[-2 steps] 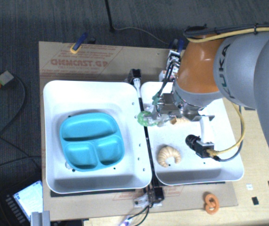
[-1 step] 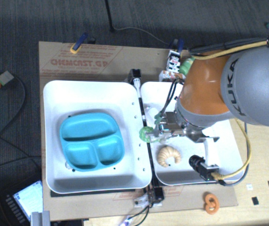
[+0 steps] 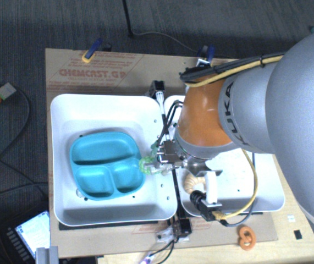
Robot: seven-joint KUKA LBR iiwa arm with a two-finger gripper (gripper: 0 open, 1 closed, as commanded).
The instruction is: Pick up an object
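The gripper [image 3: 155, 163] hovers beside the blue divided plastic tray [image 3: 106, 164]; I cannot tell its fingers' state, so it should descend slowly over the rim.

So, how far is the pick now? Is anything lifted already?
Done: the arm has reached in over the wall between the two bins. In hand: the gripper sits at the right edge of the left bin, beside the blue tray, with a small green thing at its tip. A grasp cannot be confirmed. Left: a clear grip and lift.
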